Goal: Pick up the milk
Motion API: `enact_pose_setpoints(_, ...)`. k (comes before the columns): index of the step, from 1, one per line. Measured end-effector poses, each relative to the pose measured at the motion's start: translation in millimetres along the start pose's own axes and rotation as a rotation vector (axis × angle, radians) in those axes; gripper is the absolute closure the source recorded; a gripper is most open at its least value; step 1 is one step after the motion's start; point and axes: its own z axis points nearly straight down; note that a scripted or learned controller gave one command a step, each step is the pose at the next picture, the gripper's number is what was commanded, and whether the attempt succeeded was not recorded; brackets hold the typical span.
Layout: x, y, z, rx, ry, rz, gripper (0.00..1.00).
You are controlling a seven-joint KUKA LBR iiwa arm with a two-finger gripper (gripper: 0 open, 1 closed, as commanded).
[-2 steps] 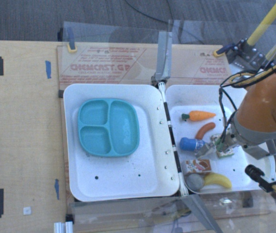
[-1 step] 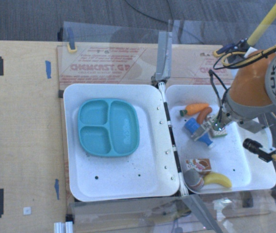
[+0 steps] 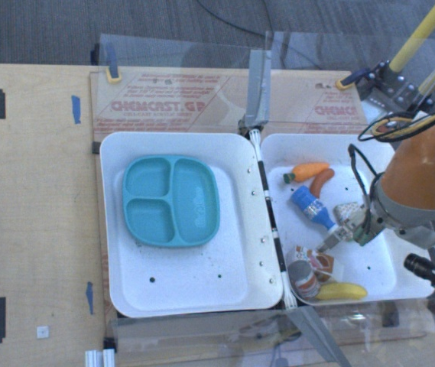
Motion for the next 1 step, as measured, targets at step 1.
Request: enact_pose_setpoints(1, -49.8, 5.8, 3.3, 0.009, 0.009, 0.321, 0.00)
